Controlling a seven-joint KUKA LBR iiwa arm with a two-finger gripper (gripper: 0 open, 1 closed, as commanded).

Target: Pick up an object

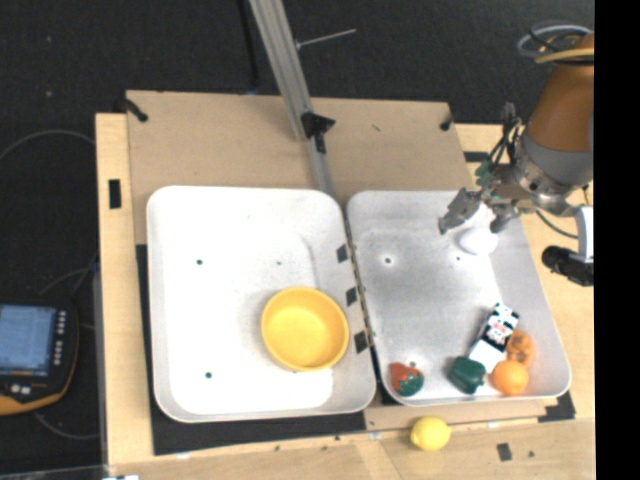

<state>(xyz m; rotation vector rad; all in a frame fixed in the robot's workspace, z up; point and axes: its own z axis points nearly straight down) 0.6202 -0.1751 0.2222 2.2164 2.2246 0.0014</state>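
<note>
Zero objects picked so far: the two-finger gripper (478, 215) hangs spread and holding nothing by a small white object (478, 239) in the right white bin (430, 298), with the round orange fruit (510, 378) and neighbours well apart at the near corner.

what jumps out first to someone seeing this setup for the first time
The yellow bowl stands out, sitting alone in the left bin near its lower right corner. Next, a bright cluster of small things packs the right bin's lower right corner, including an orange fruit. A yellow lemon lies outside on the bench, and the gripper hovers over the right bin's upper part.
</note>
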